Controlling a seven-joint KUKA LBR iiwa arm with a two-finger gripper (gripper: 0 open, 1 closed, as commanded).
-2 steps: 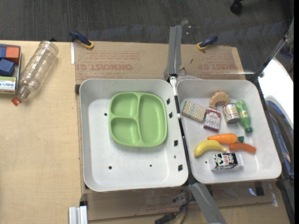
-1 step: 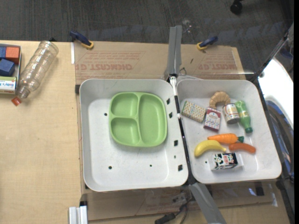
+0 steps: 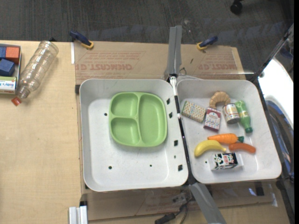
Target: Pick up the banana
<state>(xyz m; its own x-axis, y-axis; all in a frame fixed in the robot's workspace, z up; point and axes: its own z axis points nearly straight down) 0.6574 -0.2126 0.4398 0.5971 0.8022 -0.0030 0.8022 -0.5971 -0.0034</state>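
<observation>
The banana [image 3: 210, 147] is lying in the right bin [image 3: 268, 125], toward its front half, curved side up and pointing left and down. It is sitting in a crowd. A carrot [image 3: 225, 137] is lying just above it, touching or nearly touching its upper edge; a second carrot [image 3: 242, 147] is resting just beside its right end; and a small milk carton [image 3: 225, 160] is pressing in just below and to the right.

That crowding is making the main risk. Fingers coming down across the banana's right half are likely to be landing on a carrot or the carton instead, or closing on two things at once. The left end is looking freer, though a grip there could be letting the banana swing and slip out.

The arm is hard to make out at the right edge, where only a white and blue shape [image 3: 275, 85] is showing, possibly part of it. I cannot tell what state the pincer is in.

The left bin [image 3: 93, 139] is holding a green divided plate [image 3: 138, 119], well apart from the banana.
</observation>
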